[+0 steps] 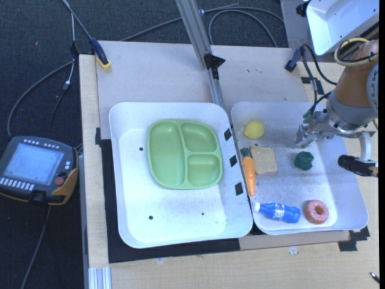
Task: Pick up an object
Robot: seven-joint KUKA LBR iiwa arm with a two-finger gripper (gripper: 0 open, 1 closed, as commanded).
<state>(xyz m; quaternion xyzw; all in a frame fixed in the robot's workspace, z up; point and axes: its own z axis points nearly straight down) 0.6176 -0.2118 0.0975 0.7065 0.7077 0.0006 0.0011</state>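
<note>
Where bench (156,65) meets dark carpet (36,71), perhaps cables (36,83), pendant (36,170)

two white bins (129,221), one green plate (183,154), six food items (277,211)

The arm (355,89) runs off the right edge, only its orange band and wrist in frame. The gripper (305,136) blurs against the right bin (337,221); finger spacing unreadable. The pendant's (36,170) screen is too small to read.
</note>
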